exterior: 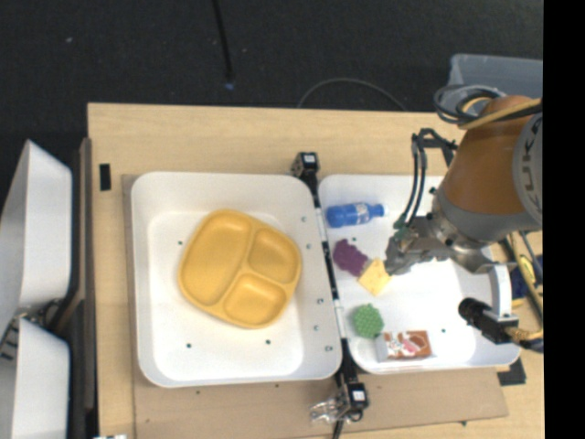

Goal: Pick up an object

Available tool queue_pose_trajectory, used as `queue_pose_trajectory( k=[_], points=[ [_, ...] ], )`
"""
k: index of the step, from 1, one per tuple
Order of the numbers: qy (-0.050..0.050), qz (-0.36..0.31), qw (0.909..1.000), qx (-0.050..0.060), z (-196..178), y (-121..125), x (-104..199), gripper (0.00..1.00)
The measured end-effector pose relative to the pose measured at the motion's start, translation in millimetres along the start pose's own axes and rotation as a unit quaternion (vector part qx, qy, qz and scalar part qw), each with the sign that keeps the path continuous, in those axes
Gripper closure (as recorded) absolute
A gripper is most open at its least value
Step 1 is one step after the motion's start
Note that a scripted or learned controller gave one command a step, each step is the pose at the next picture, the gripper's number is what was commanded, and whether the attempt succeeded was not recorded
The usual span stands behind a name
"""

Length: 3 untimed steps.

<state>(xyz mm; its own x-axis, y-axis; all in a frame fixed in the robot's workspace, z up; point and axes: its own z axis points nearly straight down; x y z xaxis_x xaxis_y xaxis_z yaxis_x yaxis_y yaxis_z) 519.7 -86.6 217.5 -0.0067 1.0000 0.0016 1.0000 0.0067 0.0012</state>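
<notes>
My gripper [399, 256] hangs low in the right bin [430, 337], right beside a yellow wedge-shaped block [374, 278] and just up and right of it. A purple object [349, 257] lies to the left of the block. A blue bottle [354, 214] lies on its side near the bin's far left. A green knobbly ball [367, 320] and a red-and-white packet [406, 345] sit at the near edge. The arm's orange band hides the bin's far right part.
The left bin [164, 337] holds a yellow three-compartment plate [239, 268]. A black clamp [305, 165] sits at the far end of the seam between the bins and a metal clip [336, 404] at the near end. Cables hang by the arm at right.
</notes>
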Motion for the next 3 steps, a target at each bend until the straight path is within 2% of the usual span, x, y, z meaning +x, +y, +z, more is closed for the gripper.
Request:
queue_pose_trajectory(
  k=[1,3],
  points=[
    [0.000,0.000,1.0000,0.001,5.7,-5.0,49.2,1.00],
    [0.000,-0.001,1.0000,-0.001,-16.3,-19.4,164.0,1.00]
  ],
)
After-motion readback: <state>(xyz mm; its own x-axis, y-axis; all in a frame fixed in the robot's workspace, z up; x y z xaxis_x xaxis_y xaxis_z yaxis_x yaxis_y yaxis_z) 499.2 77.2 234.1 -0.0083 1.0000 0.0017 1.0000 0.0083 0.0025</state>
